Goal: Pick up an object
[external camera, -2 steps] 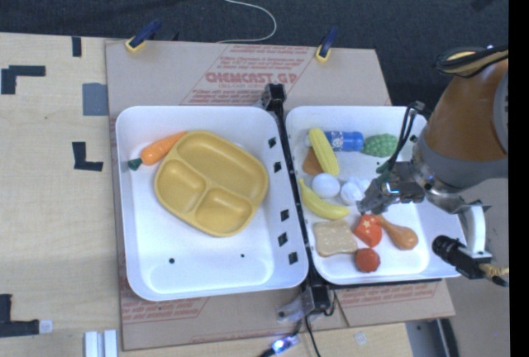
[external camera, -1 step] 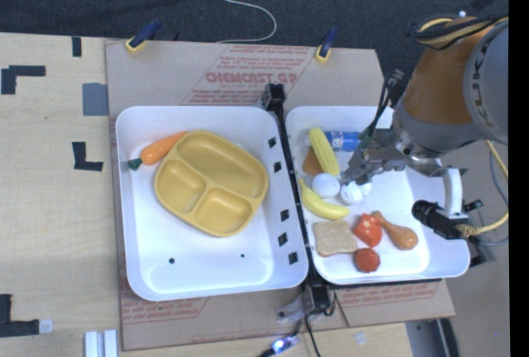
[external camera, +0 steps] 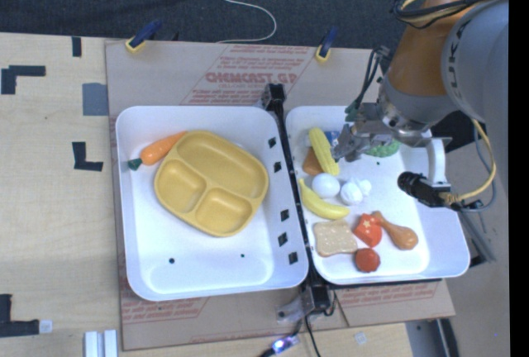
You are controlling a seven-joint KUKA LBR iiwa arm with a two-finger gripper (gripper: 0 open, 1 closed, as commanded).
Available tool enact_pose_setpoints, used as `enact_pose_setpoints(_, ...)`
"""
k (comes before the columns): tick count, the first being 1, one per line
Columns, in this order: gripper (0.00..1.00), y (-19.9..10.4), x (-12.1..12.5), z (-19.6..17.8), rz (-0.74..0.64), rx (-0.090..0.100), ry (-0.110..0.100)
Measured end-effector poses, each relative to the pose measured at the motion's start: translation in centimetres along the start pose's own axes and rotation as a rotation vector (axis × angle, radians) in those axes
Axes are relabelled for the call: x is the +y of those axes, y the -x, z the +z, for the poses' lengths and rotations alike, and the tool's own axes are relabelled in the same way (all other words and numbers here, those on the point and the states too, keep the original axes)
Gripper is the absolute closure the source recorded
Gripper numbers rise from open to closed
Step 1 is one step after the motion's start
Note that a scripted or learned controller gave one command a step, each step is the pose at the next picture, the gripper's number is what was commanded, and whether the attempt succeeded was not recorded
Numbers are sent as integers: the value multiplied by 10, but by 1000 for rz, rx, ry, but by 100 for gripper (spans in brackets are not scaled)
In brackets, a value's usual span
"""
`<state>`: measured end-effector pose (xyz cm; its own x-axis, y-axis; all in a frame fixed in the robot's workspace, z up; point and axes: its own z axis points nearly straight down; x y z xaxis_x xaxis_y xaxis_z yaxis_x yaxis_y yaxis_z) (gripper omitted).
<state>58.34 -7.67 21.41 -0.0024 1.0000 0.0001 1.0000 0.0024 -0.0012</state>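
Food is sitting in the right bin [external camera: 438, 264] under me: corn [external camera: 321, 150], a banana [external camera: 321, 203], two eggs [external camera: 325, 185], bread [external camera: 334, 238] and a tomato [external camera: 367, 259]. I am hanging my gripper [external camera: 350, 145] just beside the corn (I cannot tell how my jaws are standing). A yellow tray [external camera: 212, 182] and a carrot [external camera: 157, 149] are lying in the left bin [external camera: 136, 256].

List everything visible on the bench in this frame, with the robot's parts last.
bins: 2, white, side by side
tray: 1, yellow, left bin
carrot: 1, orange, left bin, beside tray
corn: 1, yellow, right bin
banana: 1, yellow, right bin
eggs: 2, white, right bin
bread: 1, tan, right bin
tomato: 1, red, right bin
drumstick: 1, brown, right bin
arm: 1, grey and orange
gripper: 1, over right bin
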Motion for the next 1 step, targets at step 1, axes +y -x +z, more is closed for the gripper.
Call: enact_pose_setpoints(1,100,3,40,-1,1,-1,0)
